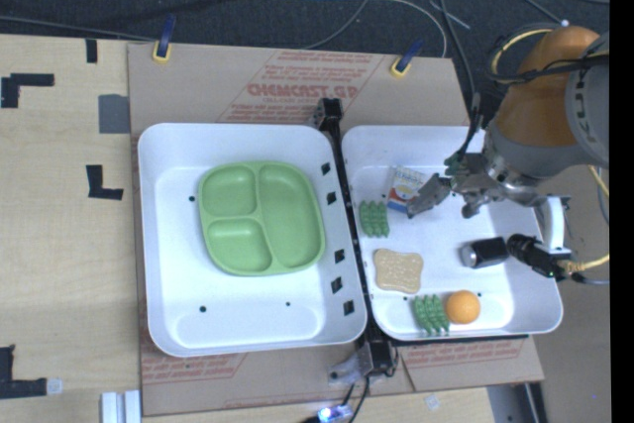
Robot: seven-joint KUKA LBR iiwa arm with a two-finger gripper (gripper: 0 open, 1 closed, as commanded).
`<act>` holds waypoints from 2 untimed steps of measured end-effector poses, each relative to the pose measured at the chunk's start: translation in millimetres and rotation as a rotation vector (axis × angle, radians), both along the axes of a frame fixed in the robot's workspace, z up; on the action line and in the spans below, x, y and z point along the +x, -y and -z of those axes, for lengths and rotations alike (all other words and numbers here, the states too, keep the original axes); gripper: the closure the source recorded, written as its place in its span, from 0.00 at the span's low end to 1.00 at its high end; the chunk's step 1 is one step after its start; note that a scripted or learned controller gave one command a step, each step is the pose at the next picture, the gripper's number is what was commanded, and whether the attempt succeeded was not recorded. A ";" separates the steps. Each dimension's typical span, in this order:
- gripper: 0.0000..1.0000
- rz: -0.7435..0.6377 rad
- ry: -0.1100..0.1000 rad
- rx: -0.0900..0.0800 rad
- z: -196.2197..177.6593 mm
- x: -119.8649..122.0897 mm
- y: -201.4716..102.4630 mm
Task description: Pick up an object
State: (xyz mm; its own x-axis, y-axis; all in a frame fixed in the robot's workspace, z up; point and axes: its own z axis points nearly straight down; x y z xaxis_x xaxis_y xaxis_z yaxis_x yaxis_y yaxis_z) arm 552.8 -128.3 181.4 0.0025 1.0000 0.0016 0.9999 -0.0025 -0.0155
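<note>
My gripper (451, 200) hangs over the right bin (535, 317), in its upper middle. Its fingers stand open with bare bin floor between them. The left fingertip (426, 198) sits just right of a small white packet with red and blue print (403, 184). Further left lies a green ridged piece (374, 218). Toward the front I see a slice of toast (398, 269), a second green ridged piece (430, 312) and an orange ball (462, 307).
The left bin (163, 312) holds a green divided plate (263, 218). A black divider with clips (342, 213) runs between the bins. Cables cross the dark surface behind the bench.
</note>
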 end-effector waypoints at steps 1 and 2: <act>0.00 -0.004 0.013 -0.002 -7.3 3.3 -0.2; 0.00 -0.002 0.010 -0.002 53.7 2.9 6.9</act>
